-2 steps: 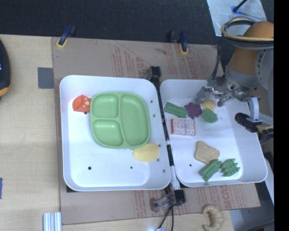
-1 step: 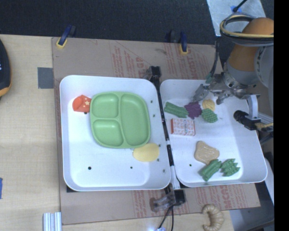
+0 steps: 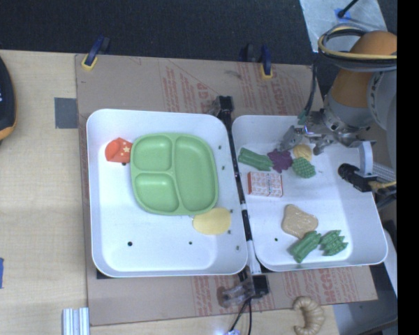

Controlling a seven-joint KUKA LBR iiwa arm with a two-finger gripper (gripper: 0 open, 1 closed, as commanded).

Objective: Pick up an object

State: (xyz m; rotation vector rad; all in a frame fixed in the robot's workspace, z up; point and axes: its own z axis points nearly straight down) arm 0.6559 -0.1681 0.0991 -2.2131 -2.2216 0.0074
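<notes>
Brown cardboard (image 3: 160, 82) underlies two white bins. Left bin (image 3: 112, 243) holds a green divided plate (image 3: 174, 173); right bin (image 3: 356, 215), a purple toy (image 3: 280, 160) beside a small yellow piece (image 3: 302, 151) under the gripper (image 3: 309, 132), grip unclear; grey-orange arm (image 3: 359, 75) enters from the right.

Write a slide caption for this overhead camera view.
Gripper low over small toys in the right bin; green divided plate in the left bin.

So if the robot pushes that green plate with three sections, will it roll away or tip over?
Probably neither. The green plate lies flat and wide in the left bin, so it should slide, not roll. It looks like stiff, light plastic, so it likely keeps its shape. The red thing and the yellow thing sit at its edges and might get shoved along.
</notes>
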